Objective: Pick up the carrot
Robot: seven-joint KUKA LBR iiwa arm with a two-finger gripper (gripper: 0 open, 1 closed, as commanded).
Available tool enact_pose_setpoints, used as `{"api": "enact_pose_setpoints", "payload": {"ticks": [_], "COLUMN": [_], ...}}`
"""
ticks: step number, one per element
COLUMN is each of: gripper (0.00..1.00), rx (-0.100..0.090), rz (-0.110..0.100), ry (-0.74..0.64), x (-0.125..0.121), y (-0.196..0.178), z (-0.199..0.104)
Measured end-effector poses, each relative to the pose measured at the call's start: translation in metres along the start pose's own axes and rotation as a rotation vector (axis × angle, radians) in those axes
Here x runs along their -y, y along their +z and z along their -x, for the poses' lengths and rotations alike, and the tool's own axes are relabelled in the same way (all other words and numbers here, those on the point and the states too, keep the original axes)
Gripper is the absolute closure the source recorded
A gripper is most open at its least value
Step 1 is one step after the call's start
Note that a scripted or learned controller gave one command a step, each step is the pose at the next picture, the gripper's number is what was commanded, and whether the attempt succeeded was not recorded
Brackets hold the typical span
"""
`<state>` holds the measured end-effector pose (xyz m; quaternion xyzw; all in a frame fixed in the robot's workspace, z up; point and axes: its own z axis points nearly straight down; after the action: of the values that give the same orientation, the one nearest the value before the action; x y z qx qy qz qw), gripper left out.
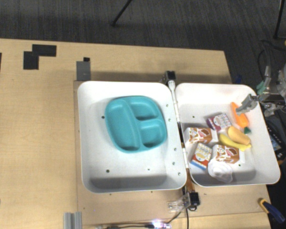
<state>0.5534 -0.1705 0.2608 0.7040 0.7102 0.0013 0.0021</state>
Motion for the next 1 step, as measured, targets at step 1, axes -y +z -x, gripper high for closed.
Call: {"api": "enact_pose_setpoints", "payload": {"ticks": [1], "gripper": [0.00], "rx": [-0.002], "rz": [-0.004], "ry": [-0.281], "x": [-0.0218], "y": [0.1332], "z": [0.0345]}}
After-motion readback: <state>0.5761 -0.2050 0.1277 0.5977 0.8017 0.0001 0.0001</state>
